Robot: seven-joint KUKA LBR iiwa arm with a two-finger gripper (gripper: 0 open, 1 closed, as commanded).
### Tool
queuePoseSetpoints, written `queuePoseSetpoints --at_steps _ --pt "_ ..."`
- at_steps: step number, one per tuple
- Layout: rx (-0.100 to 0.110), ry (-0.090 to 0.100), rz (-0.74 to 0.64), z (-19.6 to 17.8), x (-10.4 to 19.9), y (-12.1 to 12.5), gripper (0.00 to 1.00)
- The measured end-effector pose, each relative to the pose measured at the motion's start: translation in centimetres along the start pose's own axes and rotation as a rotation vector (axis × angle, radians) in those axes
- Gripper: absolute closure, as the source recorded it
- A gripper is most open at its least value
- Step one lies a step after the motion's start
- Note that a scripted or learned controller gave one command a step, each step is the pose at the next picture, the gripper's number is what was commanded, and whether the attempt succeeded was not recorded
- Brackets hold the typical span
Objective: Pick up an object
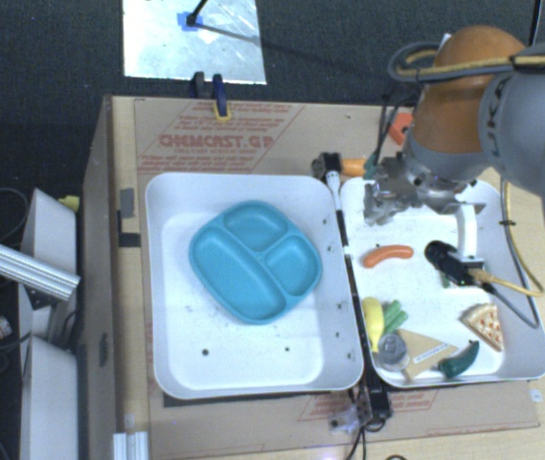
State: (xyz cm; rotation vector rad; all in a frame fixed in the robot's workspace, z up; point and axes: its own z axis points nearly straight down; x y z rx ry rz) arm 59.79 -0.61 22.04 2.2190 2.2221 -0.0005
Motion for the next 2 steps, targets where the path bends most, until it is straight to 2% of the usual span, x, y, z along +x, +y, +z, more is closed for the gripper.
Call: queuePoseSetpoints --at_steps 1,2 --pt "-0.001 0.002 0.0 -2.1 0.8 -5.4 1.0" --pt "-0.001 0.0 0.001 -2.2 -4.1 -1.6 1.0"
